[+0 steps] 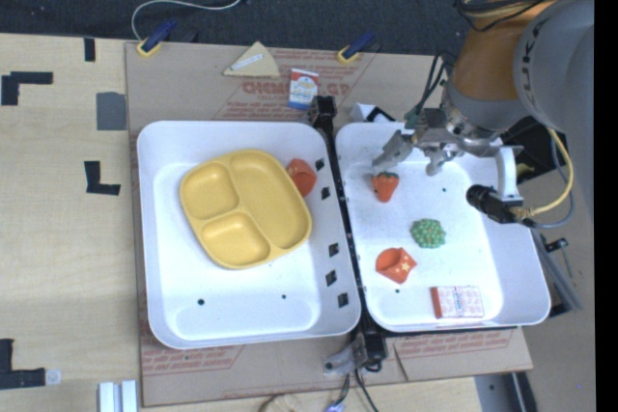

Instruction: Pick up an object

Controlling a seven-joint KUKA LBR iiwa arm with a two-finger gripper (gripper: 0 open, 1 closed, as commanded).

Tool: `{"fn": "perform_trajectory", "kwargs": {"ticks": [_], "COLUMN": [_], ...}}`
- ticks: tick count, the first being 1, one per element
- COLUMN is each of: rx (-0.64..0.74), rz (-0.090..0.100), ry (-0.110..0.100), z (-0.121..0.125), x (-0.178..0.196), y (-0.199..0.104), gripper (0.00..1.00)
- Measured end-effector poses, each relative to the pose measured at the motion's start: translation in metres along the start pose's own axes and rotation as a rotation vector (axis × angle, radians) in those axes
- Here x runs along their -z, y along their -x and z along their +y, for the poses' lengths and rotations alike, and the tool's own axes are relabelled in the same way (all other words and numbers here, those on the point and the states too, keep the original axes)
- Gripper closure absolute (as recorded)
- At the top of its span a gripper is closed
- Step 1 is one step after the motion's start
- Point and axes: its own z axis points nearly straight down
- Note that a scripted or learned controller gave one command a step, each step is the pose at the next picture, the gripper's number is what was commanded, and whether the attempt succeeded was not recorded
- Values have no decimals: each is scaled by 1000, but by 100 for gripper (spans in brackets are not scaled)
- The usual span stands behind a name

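Lying nearest in the right bin [502, 304] is a flat red-and-white packet [456, 301], smooth and rectangular. Beyond it sit a crumpled-looking orange block [395, 263] and a bumpy green ball [428, 232]. Farther back, a small orange carrot-like toy [385, 185] with a dark green top lies just below the tool [417, 152], near its left finger; its long axis runs roughly near-to-far, leafy end away. The tool's two grey metal fingers are spread wide, gripping nothing. In the left bin [164, 294] a glossy yellow divided plate [244, 207] rests, an orange cup [302, 176] touching its far right rim. A small carton [303, 90] stands on the cardboard-covered counter [193, 82] beyond.
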Motion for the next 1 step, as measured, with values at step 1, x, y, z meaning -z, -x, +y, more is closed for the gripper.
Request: {"fn": "perform_trajectory", "kwargs": {"ticks": [1], "rx": [1], "rz": [-1], "ry": [6], "z": [25], "x": [-96], "y": [-2], "gripper": [0]}}
